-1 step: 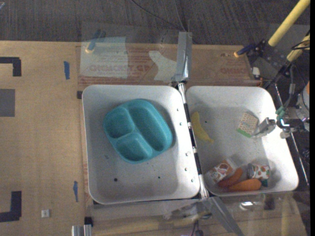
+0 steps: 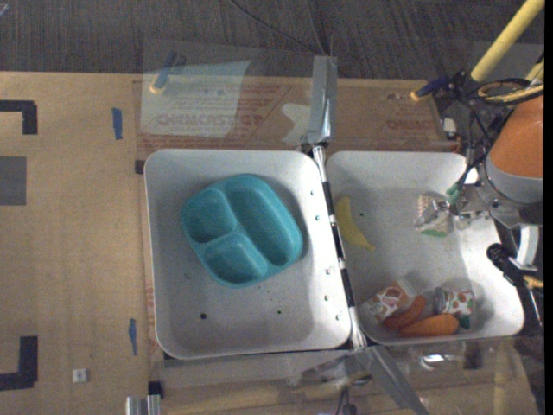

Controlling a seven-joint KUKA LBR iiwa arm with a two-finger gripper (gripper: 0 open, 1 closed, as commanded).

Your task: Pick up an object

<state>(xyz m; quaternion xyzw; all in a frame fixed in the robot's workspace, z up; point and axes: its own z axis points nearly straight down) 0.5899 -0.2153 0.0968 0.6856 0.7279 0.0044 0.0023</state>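
Count: two white bins side by side on the table (image 2: 69,258). Left bin (image 2: 173,318) holds one teal divided plate (image 2: 244,229), three compartments, lying slightly left of and above the bin's centre, clear of all four walls. Right bin (image 2: 389,180) holds the pickable items: one yellow banana (image 2: 352,223) near its left wall; one small crumpled pale object with a green patch (image 2: 434,216) toward the upper right; and a cluster along the near wall of one printed carton-like piece (image 2: 386,302), two orange carrot-shaped pieces (image 2: 423,320) and one printed cup or can (image 2: 455,301). Cluster items touch or overlap one another; exact identities are too small to read.

Jaws: my jaws (image 2: 465,195) sit at the right side of the right bin, just beside the crumpled pale object. The fingers are tangled with cables in this view, so I cannot tell how far apart they stand, nor whether they grip that object or merely sit next to it.

Room: the middle of the right bin floor lies open between banana, crumpled object and cluster. The banana is well apart from the others. The left bin has bare floor all round the plate, widest along the near edge. Bins meet at a shared rim in the centre.
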